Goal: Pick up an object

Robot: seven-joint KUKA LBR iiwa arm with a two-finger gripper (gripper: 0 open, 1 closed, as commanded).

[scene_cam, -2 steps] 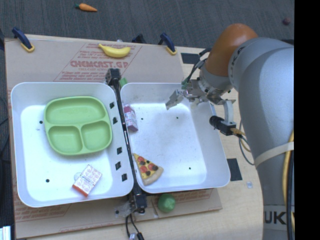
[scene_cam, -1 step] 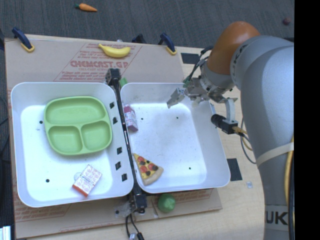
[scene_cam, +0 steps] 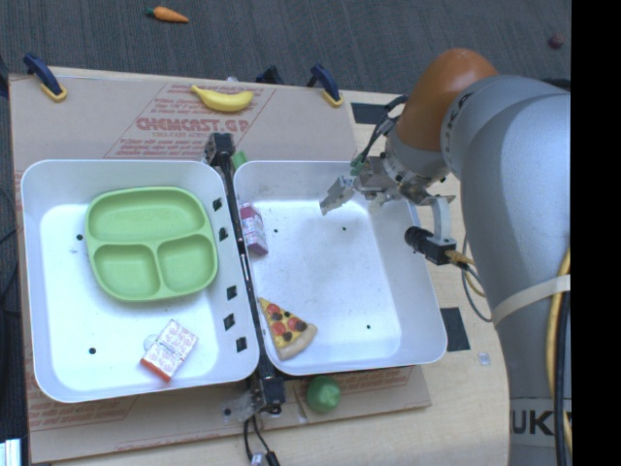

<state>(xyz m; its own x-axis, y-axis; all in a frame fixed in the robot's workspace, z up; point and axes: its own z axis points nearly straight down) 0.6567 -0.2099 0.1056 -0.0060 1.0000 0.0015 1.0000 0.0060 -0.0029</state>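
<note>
Gripper (scene_cam: 338,198) low in upper middle of frame, inside right bin (scene_cam: 335,284); spread or closed, impossible to tell. Nearest pick: maroon packet (scene_cam: 252,229), just left, against the bin's left wall. Probably light and stiff; best pinched across narrow sides.

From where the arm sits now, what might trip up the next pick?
1. The tool hangs near the right bin's back rim, apart from every item, so closing there likely grabs nothing.
2. The pizza slice and the dark red packet both hug the divider wall, leaving little finger room.
</note>
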